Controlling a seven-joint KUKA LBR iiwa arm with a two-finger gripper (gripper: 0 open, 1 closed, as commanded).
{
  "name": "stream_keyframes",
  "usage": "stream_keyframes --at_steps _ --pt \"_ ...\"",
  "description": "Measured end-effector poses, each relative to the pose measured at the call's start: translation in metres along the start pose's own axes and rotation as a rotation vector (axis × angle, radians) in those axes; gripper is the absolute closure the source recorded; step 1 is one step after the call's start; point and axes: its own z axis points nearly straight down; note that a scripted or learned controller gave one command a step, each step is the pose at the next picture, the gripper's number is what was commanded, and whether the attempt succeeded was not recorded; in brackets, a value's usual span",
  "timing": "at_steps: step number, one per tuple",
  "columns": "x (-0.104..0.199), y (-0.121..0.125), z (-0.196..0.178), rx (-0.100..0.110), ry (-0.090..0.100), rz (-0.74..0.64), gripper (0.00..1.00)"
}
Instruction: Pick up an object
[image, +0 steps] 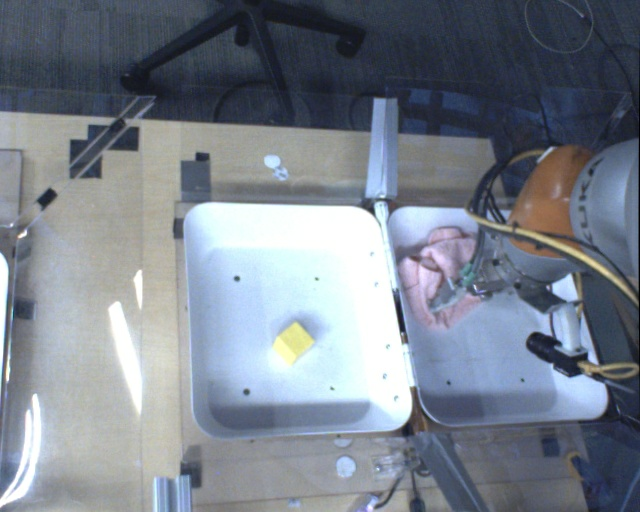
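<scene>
The pink cloth lies crumpled at the far left of the right bin, bunched up close against the wall it shares with the left bin. Right on top of it, at its right-hand folds, sits the gripper, tips down in the fabric. The jaws look narrow, close together, but whether they are nipping a fold or just resting on it, I cannot tell from up here: no cloth shows plainly between them. Behind the gripper, the arm comes in from the right, orange band over the bin's far right corner, cables looping around it.

So we're at the grasp itself, I'd say: the descent is made, the lift not yet begun. The call now is a firm close on a bunch of fabric, then a straight pull upward, and soft cloth can slide out of a thin pinch, so watch that.

Over in the left bin, a small yellow block sits alone near the middle, well apart from the action, and the wooden bench stretches off to the left
</scene>
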Motion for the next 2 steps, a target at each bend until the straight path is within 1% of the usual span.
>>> stream_keyframes --at_steps 1,2 --pt "0.0006 0.0036 -0.0101 -0.006 -0.001 -0.003 1.00" --pt "0.0064 0.0083 -0.0136 0.016 0.005 0.031 1.00"
